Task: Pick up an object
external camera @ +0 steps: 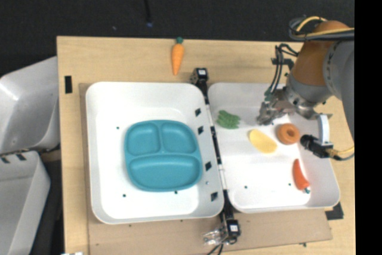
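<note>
Camera view, looking down on a pale wooden bench (119, 57) bearing two shallow white bins.

Left white bin (101, 128): one teal plastic plate with three compartments (162, 154), lying flat near the middle.

Right white bin (250, 194): a small green leafy toy vegetable (228, 119) near the dividing edge; a yellow oval toy food piece (262, 141) near the centre; an orange ring-shaped toy, like a doughnut (289, 134), just beside the yellow piece on its right; a red elongated toy, like a chilli pepper (300, 175), near the right wall, long axis running roughly front to back.

Outside the bins: an orange toy carrot with green top (177, 55), on the bench behind the left bin.

Grey two-finger gripper (267, 113): low over the rear of the right bin; spread or pressed together, cannot tell. Nothing visible between the fingers.

Governing relation, judged: the yellow oval lies nearest, just toward the front of the gripper, with the ring close to its right; its long axis runs across the bin at a slight slant.
</note>
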